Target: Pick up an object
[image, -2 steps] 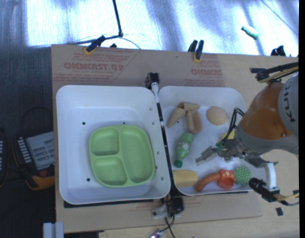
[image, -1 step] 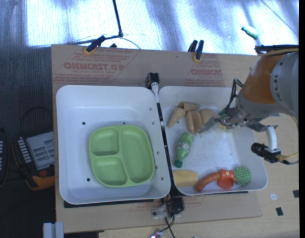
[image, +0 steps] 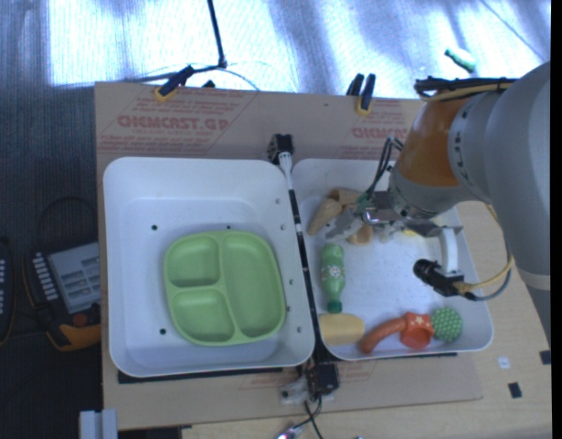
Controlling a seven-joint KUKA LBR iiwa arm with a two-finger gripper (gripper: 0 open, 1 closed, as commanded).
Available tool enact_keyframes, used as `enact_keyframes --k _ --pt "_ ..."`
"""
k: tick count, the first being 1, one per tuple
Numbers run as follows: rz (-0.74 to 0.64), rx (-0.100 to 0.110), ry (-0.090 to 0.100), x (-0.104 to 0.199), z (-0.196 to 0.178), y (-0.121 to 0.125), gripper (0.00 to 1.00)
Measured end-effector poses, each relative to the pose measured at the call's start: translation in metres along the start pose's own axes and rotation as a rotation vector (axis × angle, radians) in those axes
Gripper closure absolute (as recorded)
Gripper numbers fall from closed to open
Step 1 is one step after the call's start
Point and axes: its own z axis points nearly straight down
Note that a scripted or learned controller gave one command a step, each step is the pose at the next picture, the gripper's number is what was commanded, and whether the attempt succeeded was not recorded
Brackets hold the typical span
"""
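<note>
The end effector point(image: 370, 216) is lowered over tan toy food point(image: 340, 210) in the right bin point(image: 482, 332); its closure cannot be told. The pieces are judged light, rigid, smooth; grasping across the narrow width is advised.

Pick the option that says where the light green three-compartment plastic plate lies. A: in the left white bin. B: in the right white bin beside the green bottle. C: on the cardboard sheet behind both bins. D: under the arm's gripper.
A: the light green three-compartment plastic plate lies flat on the floor of the left white bin, apart from the toys in the right white bin.
</note>
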Motion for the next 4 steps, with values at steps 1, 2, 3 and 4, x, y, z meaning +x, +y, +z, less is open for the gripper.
enact_keyframes --k 1,2,3,4 --pt "0.210 -0.021 -0.004 0.004 0.013 -0.043 0.00" --pt "0.241 0.000 -0.004 0.007 0.015 0.063 0.00" --pt "0.242 -0.002 -0.011 0.005 0.005 0.062 1.00" --pt "0.360 -0.011 -0.007 -0.092 0.012 -0.036 1.00"
